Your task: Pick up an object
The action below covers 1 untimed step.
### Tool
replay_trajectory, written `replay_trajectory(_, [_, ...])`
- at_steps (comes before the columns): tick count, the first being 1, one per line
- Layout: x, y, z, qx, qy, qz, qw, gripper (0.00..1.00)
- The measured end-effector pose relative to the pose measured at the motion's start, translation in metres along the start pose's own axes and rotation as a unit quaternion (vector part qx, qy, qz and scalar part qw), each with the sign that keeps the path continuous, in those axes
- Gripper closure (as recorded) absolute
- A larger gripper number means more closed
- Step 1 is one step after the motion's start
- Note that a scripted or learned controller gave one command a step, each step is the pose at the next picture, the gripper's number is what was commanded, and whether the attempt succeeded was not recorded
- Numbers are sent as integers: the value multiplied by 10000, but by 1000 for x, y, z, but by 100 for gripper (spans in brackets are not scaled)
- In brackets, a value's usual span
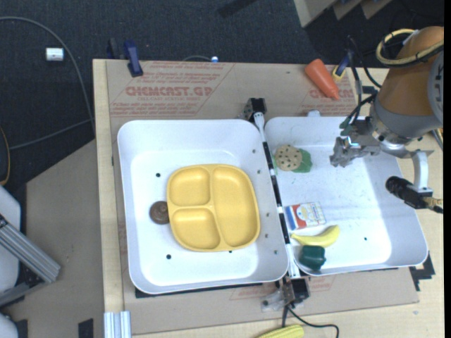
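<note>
- gripper [340, 153] low over right bin [366, 252], upper part; can't tell finger state, nothing seen held
- cookie [287, 158] just left of gripper, round, no long axis
- banana [317, 236] well below gripper, slightly left; long axis left-right, right end tilted up
- carton [304, 214] just above banana

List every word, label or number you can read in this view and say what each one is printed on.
"CHEMCAST GP", in red letters, repeated on the brown paper-covered board under the two shallow white bins.
Smaller red print beside and above it on the same board: too blurred to read.
Small red, white and blue carton in the right bin: printing on it is too small to read.
</note>
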<state>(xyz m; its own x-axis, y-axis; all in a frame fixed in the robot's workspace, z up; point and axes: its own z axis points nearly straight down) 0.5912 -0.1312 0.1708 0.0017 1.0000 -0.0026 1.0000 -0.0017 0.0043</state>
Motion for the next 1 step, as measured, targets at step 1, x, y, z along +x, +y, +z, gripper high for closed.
replay_trajectory(1, [39, 2, 26, 36, 21, -13, 10000, 100])
